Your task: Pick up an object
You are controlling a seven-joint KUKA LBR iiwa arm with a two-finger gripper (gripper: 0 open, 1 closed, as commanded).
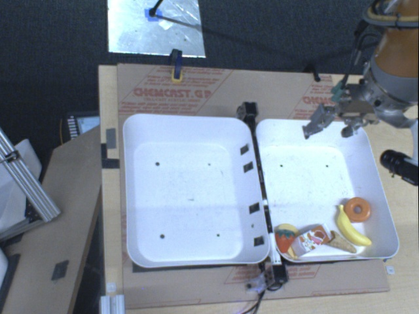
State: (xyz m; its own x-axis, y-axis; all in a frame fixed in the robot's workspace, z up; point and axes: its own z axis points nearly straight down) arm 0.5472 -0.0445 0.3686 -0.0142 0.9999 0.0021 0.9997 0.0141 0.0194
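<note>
Up by the far rim of the right bin (366, 175) hangs the pincer (329, 128), fingers spread wide and gripping nothing; way below it, down in that bin's near corner, sit all the goodies: a banana (351, 228), an orange donut-looking thing (357, 209) touching it, a red-and-white packet (310, 240), a small cone-ish piece (342, 243) and a round orange-red fruit (285, 237); nothing between pincer and pile; off to its left, the other bin (134, 175) on the counter (209, 87).
</note>
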